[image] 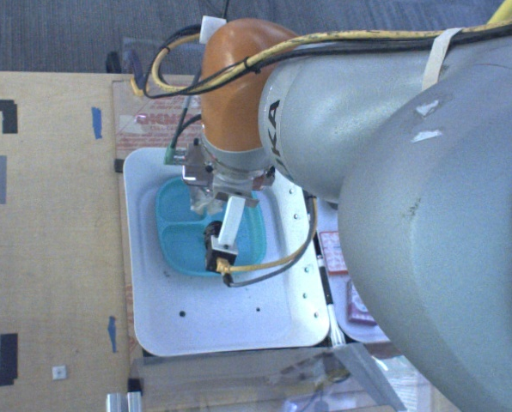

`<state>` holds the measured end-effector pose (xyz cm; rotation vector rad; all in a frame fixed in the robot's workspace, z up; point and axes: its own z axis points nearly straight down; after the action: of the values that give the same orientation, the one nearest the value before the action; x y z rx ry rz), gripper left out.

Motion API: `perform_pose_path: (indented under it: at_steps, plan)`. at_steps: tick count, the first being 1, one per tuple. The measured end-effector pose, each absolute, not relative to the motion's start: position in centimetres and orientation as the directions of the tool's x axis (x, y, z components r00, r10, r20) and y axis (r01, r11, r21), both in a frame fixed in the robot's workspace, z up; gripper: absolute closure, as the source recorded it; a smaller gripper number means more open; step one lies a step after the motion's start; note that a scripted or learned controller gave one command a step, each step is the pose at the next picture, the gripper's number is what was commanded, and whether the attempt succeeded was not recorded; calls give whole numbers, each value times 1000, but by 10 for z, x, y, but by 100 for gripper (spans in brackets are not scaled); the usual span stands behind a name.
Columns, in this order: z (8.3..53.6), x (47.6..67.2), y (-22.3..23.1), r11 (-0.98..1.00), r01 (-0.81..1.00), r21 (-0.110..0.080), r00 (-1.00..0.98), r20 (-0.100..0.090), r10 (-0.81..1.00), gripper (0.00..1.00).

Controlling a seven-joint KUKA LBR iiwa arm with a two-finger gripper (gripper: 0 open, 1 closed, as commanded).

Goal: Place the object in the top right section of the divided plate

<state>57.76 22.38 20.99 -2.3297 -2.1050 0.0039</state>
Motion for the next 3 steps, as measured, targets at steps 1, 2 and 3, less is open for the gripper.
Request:
perform_pose_path:
  at_steps: [1,2,3]
  plan:
    - [210,578,224,-101,995,-3,101,-1,995,0]
    - [210,578,224,-101,995,-3,101,-1,995,0]
    - [171,572,203,-332,943,-4,332,-2,943,0]
